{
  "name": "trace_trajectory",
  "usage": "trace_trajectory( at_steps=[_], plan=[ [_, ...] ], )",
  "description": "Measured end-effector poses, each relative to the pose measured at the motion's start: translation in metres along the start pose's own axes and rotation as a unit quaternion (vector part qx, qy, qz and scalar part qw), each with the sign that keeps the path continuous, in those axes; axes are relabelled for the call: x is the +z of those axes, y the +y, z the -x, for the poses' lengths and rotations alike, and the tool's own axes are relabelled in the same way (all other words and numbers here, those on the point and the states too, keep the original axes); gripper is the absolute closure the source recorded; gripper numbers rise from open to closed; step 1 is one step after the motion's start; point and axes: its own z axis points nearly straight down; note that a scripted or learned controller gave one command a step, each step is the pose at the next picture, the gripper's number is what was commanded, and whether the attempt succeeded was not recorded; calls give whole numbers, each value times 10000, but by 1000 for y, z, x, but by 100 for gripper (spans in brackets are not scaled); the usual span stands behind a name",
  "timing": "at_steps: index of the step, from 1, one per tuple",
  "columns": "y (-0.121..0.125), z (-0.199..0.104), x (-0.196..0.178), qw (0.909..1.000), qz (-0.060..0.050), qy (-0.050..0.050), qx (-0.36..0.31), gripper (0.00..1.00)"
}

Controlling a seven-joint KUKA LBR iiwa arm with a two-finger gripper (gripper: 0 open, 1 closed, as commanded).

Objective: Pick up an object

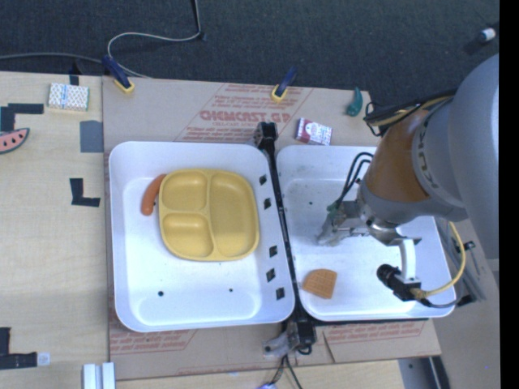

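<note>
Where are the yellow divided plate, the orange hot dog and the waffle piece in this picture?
yellow divided plate [209, 215]: camera view, on the ridge between its compartments.
orange hot dog [150, 195]: camera view, on its middle, left of the plate.
waffle piece [320, 283]: camera view, on its centre, in the right bin.

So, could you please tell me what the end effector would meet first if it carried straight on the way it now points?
Probably the bare white floor of the right bin. The end effector points down and to the picture's left; the waffle piece lies nearer the camera, off that line, though depth is unclear.
</note>
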Motion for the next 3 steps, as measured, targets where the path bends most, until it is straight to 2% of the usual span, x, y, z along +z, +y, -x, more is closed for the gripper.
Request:
trace_trajectory(
  at_steps=[1, 2, 3],
  plan=[
    [0, 0, 0, 10000, -1, 1, 1, 0],
    [0, -1, -9, 10000, -8, 8, -2, 100],
    [0, -1, -9, 10000, -8, 9, -1, 0]
  ],
)
